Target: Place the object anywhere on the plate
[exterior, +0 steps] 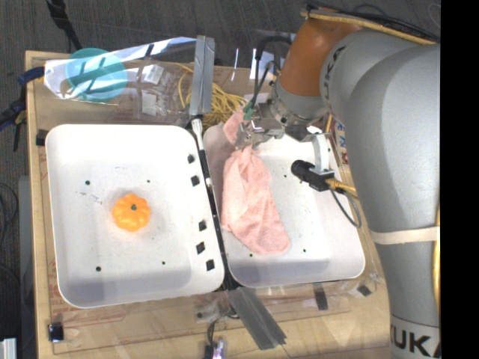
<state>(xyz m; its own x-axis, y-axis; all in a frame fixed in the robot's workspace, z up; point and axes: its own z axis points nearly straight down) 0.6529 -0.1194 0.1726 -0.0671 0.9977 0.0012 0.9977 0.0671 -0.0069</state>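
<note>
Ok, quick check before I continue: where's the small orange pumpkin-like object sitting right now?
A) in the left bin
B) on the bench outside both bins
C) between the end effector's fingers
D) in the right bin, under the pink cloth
A: the orange pumpkin-like object sits alone on the floor of the left bin, while the pink cloth lies in the right bin near the end effector.

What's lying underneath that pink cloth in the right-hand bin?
The pink cloth lies draped on the white floor of the right bin, its top end pulled up at the tool. Anything beneath its folds is covered and cannot be seen.
</note>
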